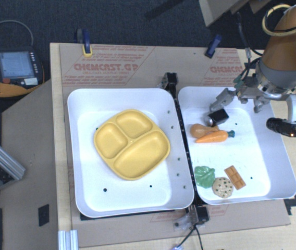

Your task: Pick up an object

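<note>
Camera view, left to right: the left bin holds a yellow divided plate, lying flat near its middle with three compartments. A black clamp sits at the top of the seam between the two bins. In the right bin, near the left wall, a tan rounded piece touches the thick end of an orange carrot, which lies crosswise with its green tip pointing right. Lower down, a green leafy piece lies just beside a round speckled cookie, and an orange-brown rectangular bar lies tilted just right of them. The gripper hangs above the upper part of this bin, its dark tip just above the carrot and slightly to the right of the tan piece; whether it touches either cannot be told. Nothing shows between its fingers, and whether they stand apart or together cannot be told. The grey arm reaches in from the upper right.
</note>
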You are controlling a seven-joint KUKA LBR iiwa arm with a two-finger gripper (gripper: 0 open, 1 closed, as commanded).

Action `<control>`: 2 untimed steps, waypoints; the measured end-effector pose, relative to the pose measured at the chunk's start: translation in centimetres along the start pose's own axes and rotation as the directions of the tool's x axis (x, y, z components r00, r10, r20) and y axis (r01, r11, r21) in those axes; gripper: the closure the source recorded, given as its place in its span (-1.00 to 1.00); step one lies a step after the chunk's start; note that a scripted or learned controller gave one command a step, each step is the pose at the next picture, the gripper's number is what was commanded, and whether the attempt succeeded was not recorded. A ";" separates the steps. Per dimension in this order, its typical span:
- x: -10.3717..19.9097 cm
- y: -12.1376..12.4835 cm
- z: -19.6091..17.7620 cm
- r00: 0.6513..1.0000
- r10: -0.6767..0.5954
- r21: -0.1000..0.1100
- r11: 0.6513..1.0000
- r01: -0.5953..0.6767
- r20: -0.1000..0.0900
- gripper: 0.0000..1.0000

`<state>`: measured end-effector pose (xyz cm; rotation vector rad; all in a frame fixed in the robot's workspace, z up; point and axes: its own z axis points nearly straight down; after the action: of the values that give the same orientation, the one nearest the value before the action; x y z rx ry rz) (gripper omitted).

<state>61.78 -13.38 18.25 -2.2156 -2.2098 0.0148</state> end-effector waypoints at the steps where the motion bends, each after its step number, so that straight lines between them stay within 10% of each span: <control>1: 0.0 0.3 -0.9 1.000 -0.003 -0.015 1.000 0.003 0.002 -1.00; 2: -0.5 1.0 3.8 1.000 -0.002 -0.010 1.000 0.002 0.001 -1.00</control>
<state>62.70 -13.83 14.44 -2.2186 -2.2176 0.0052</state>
